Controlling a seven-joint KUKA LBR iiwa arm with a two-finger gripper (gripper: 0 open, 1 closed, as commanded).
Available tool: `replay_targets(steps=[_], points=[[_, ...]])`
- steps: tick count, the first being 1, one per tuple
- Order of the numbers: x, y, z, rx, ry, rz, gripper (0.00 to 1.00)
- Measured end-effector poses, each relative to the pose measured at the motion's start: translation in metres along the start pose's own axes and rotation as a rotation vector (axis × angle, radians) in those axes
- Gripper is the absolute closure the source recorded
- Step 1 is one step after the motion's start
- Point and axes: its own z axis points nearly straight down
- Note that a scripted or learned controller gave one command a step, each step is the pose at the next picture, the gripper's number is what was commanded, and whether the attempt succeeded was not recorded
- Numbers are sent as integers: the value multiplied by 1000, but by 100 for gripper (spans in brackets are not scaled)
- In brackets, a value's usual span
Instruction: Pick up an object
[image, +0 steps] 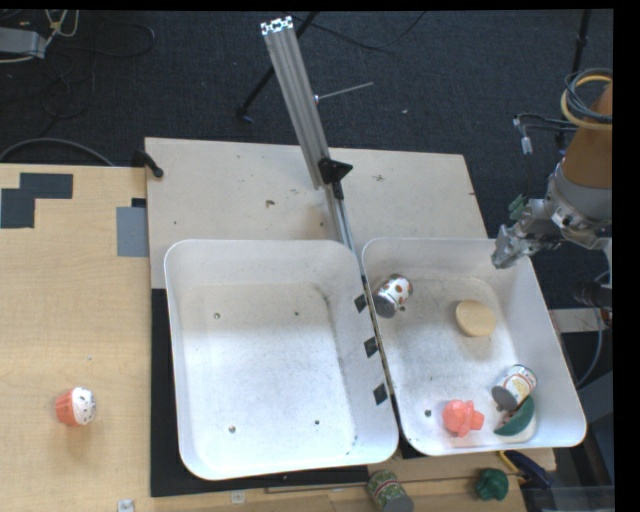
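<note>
Camera view notes. Gripper (510, 245) hung over the far right rim of the right bin (540, 300), arm entering from the right. I could not tell how the fingers stood; they read as 1 blurred grey cluster against the rim. Nothing showed between them, so I judged the pick not yet begun.

Candidates, placed from the fingers:
- Tan disc (476, 318): nearest, just below and slightly left, lying flat on the bin floor, apart from everything else.
- Small can (393, 294) with a red-and-white end: further left, against the divider side of the bin.
- Pink lump (461, 417): well below, near the front wall.
- Striped can (515, 385) and green piece (520, 418): well below, in the front right corner, touching or overlapping; I could not tell which.

Left bin (200, 300) held no objects I could make out.

Judgement: 0 steps done. Left to do: choose a target, descend, close, lift. The tan disc looked the shortest reach.

Hard to make out: the fingertips themselves, and their height above the rim. The arm's upper part was cut off at the frame's right. 2 items (385, 490) below the bins' front edge were partly cropped. A red-and-white ball (75, 407) sat far left on the wooden bench (60, 300), outside both bins.
</note>
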Motion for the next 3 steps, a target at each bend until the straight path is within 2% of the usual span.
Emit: replay_targets(steps=[1,3], points=[[0,0,-30,4,2,-1,100],[103,-5,-15,8,4,-4,100]])
